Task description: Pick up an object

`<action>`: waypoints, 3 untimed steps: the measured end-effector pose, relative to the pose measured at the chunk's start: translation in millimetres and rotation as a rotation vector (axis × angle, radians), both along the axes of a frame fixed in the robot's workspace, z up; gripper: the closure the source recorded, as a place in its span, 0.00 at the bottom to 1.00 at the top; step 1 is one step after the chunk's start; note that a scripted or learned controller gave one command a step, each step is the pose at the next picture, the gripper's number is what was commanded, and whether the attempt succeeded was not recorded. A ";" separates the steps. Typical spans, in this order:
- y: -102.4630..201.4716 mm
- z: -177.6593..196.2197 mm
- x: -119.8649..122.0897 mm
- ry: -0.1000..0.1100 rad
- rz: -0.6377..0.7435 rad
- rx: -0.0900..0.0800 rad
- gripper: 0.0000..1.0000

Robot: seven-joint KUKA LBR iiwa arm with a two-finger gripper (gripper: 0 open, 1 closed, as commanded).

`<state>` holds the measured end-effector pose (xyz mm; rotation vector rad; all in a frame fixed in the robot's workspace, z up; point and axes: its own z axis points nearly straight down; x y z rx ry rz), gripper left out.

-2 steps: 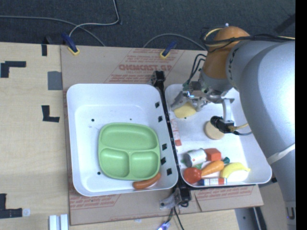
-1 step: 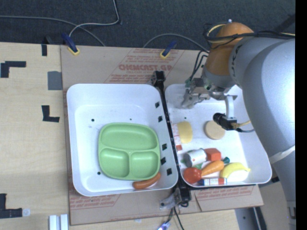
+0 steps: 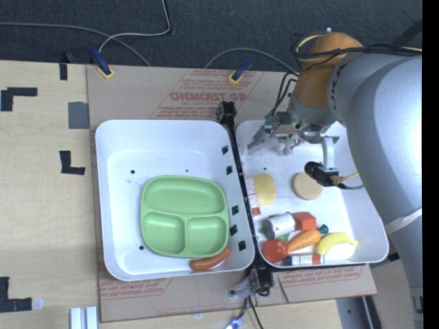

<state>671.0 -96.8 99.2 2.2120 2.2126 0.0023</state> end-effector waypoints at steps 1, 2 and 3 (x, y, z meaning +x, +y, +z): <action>-9.5 -13.2 -39.8 0.009 0.001 0.007 0.00; 1.5 -12.9 -71.9 0.007 0.000 0.007 0.00; 2.3 -12.7 -75.1 0.004 0.001 0.006 0.00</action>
